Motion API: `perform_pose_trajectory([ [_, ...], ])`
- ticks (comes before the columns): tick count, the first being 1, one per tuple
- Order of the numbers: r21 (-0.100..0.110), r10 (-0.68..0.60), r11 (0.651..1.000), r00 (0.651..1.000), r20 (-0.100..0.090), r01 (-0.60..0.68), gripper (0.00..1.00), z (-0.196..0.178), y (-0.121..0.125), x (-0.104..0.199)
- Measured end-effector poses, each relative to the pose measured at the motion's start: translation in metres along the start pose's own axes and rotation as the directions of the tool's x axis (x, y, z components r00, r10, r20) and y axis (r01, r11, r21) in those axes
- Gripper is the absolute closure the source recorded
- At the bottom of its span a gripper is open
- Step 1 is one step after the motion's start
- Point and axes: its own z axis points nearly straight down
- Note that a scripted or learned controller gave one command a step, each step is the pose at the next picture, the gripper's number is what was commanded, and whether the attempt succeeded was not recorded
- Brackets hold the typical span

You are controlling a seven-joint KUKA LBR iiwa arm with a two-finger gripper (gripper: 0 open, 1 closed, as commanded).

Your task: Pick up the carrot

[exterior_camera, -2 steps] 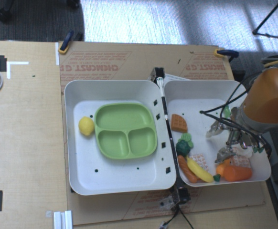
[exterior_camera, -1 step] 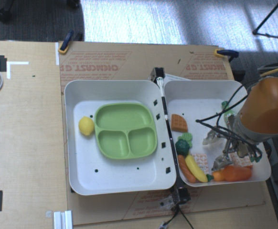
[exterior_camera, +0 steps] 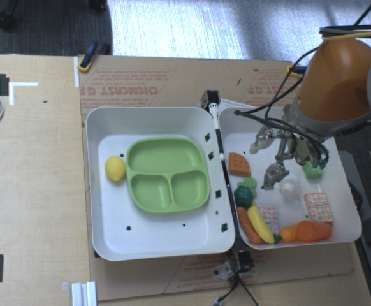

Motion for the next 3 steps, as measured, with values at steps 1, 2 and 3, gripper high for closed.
perform_pose_trajectory([
  [1,-0.002,-0.404,0.915,0.915,-0.002,0.404,0.00,0.000,0.038,0.076],
  [2,-0.002,-0.593,0.805,0.805,0.000,0.593,0.00,0.000,0.087,0.052],
  [3,-0.002,-0.760,0.650,0.650,0.001,0.760,0.00,0.000,0.055,-0.010],
])
